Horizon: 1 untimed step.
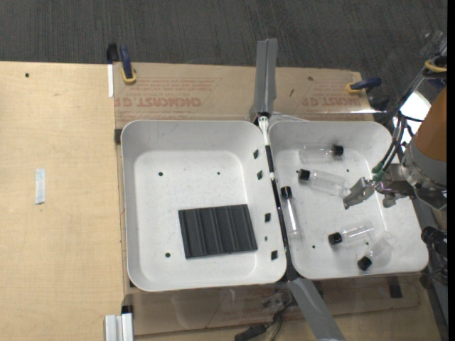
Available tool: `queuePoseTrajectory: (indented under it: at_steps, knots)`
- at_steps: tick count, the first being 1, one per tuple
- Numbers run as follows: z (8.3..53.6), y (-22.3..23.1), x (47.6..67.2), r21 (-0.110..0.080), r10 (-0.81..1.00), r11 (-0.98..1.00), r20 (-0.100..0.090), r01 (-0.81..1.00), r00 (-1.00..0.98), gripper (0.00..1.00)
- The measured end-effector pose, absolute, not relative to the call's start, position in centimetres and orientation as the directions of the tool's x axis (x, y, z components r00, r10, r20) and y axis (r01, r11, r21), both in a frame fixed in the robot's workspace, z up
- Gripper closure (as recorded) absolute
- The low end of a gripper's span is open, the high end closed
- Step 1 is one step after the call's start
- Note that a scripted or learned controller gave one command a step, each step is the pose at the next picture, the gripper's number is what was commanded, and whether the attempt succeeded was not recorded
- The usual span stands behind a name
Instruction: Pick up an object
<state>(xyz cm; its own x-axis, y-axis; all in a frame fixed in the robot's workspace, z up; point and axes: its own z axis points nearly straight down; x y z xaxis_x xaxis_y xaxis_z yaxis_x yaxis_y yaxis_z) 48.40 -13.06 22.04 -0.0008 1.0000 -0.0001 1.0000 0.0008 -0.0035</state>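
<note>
Pale plywood makes up the worktop [57, 190], with two shallow white bins side by side on it. The left bin [142, 144] holds a dark ribbed rectangular panel [217, 231] lying flat toward its near edge. The right bin [320, 265] holds several clear plastic vials with black caps: one [290, 208] lies along the divider wall, one [320, 152] sits near the far wall, one [318, 180] lies just below it, and two more [350, 234] [375, 253] rest close together near the front right corner. The tool [357, 192] hangs over the middle right of this bin, just beside the vial below the far one (contact cannot be judged); whether its jaws are spread or pressed together cannot be told. The grey arm [426, 169] enters from the right.
</note>
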Motion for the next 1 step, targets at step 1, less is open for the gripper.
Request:
queuePoseTrajectory:
  at_steps: [1]
  knots:
    - [17.22, -14.63, 47.69, -0.003, 0.999, 0.033, 0.001, 0.999, -0.033, 0.0]
